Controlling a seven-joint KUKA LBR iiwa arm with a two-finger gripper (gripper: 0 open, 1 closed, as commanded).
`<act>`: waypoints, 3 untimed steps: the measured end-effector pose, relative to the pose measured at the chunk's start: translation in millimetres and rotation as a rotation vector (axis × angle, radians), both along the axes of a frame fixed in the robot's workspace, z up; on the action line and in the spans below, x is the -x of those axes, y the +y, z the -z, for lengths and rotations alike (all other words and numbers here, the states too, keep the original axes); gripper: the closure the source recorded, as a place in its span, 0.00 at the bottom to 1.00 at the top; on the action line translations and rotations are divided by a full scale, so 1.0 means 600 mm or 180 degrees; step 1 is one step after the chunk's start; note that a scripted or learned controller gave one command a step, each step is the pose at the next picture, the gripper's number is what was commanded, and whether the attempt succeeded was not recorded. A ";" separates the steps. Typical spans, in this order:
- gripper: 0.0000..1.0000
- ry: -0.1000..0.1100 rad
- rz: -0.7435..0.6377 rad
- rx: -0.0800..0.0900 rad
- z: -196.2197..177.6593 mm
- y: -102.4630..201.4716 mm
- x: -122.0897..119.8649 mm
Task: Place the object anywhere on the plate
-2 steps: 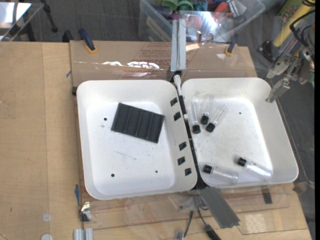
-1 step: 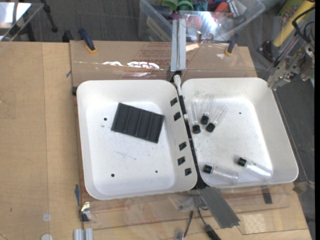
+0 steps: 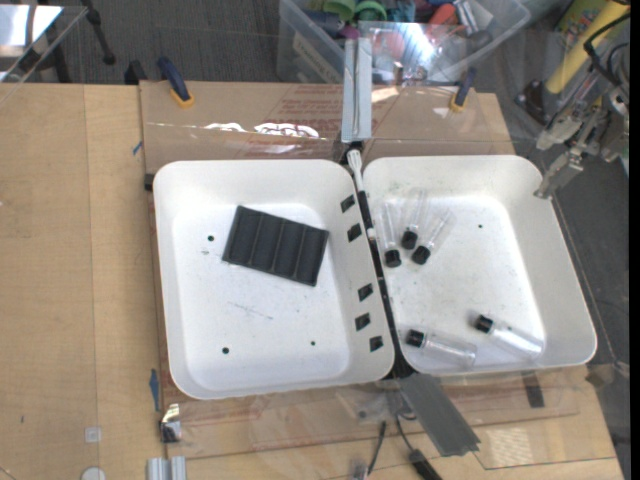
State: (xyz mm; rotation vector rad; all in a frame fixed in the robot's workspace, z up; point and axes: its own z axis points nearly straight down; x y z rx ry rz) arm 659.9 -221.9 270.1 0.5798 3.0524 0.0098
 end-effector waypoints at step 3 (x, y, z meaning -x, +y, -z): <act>1.00 -0.0060 0.0010 -0.0003 -0.039 0.001 -0.005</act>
